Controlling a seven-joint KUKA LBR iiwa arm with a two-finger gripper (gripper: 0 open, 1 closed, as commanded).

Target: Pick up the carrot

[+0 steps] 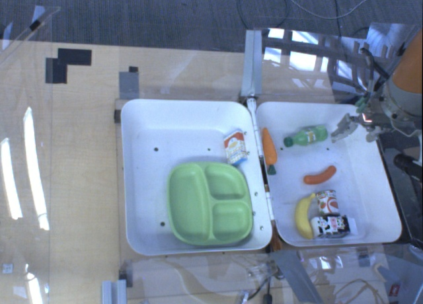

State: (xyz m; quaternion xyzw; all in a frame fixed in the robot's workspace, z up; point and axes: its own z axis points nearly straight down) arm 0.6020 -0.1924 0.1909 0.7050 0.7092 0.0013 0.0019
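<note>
The carrot (268,150) is orange with a dark green tip and lies lengthwise against the left wall of the right bin (377,184). My gripper (357,130) hangs over the bin's far right corner, well to the right of the carrot. Its two grey fingers (342,126) are spread open with nothing between them. A green bottle (306,136) lies between the carrot and the gripper.
The right bin also holds a sausage (320,175), a banana (303,217), a small can (325,200) and a black-and-white carton (330,226). The left bin (145,164) holds a green divided plate (210,202) and a small carton (235,147) near the shared wall.
</note>
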